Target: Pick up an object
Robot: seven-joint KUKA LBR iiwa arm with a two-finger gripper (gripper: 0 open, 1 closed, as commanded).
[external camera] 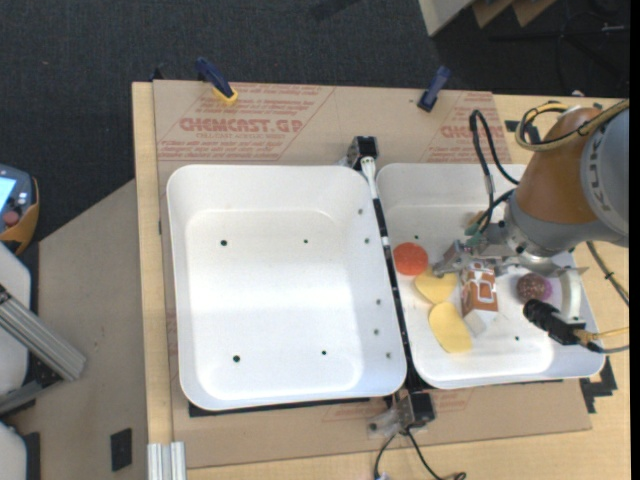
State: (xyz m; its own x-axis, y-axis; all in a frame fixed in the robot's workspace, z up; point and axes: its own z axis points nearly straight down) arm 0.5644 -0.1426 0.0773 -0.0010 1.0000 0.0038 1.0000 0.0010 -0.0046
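Hand [478, 268] sits in right bin [440, 183], right of centre frame, over orange-white packet [480, 290]; grip state unclear. Orange disc [410, 259] just left. Tabletop [240, 118] cardboard reads "CHEMCAST GP".

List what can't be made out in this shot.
- Hand, camera view: too small and cluttered to tell open or shut.
- Brown-and-white item: identity unclear, too small.
- Right bin: far side covered by the arm.
- Purple object: blurred.
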